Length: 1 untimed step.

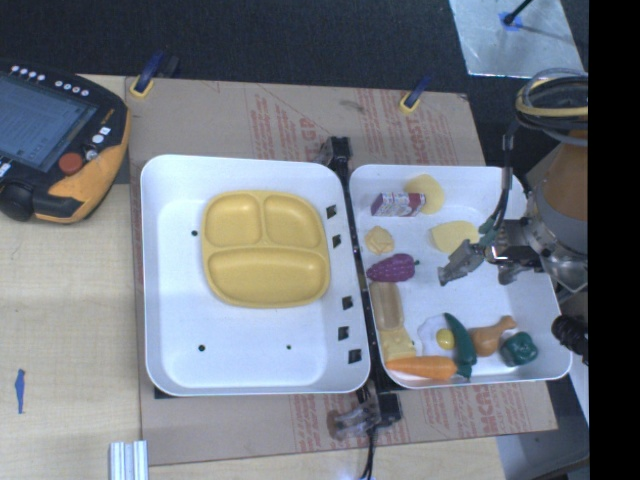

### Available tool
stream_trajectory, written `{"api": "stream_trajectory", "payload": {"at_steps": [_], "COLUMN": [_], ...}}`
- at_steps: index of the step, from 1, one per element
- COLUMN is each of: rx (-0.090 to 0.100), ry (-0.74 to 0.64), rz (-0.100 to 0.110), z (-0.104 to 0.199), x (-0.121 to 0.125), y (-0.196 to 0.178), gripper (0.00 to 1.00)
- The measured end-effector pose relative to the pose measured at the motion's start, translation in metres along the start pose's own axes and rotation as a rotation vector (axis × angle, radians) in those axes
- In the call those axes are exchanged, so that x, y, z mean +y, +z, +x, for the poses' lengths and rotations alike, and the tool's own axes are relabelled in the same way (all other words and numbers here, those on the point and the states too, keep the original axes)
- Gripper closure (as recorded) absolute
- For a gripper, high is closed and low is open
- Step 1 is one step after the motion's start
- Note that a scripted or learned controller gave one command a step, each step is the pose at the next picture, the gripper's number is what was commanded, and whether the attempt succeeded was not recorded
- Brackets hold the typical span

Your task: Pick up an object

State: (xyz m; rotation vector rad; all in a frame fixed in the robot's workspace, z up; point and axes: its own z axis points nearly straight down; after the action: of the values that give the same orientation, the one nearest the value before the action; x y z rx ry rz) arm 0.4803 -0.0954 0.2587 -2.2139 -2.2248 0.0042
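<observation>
Beside the pale yellow toy piece (pixel 453 235) in the right bin (pixel 545 313), claw (pixel 487 266) spread open, holding nothing.

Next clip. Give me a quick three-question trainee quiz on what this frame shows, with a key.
1. True or false: the yellow divided plate lies in the left bin.
2. Which bin is the gripper over? A) left bin B) right bin C) neither
3. Fill in: the carrot lies along the right bin's ____ edge, the one nearest the camera.

Key
1. True.
2. B. It hangs above bare floor, between the yellow piece and the green pepper, with nothing between its fingers.
3. Bottom.
</observation>
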Motion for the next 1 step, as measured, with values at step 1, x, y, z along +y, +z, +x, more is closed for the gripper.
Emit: {"api": "stream_trajectory", "payload": {"at_steps": [1], "rx": [0.0], "ry": [0.001], "rz": [-0.002], "z": [-0.0174], "x": [-0.0038], "y": [0.1567], "gripper": [0.0]}}
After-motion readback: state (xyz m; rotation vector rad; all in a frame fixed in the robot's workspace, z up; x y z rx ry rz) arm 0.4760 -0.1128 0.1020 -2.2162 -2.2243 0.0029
